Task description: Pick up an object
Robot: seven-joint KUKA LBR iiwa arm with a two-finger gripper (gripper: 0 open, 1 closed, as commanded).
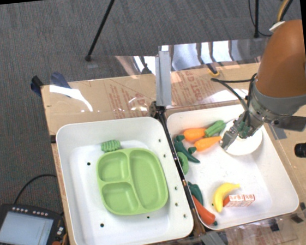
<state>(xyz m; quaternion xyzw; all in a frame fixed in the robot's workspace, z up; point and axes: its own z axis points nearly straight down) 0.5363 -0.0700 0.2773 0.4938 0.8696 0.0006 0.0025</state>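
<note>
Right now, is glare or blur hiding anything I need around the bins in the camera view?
Camera view: glare streaks the clear panel behind the bins and the cardboard at the bench's far left; the right bin floor is bright but readable. The carrots, banana and green plate look sharp; the gripper is slightly soft.
</note>
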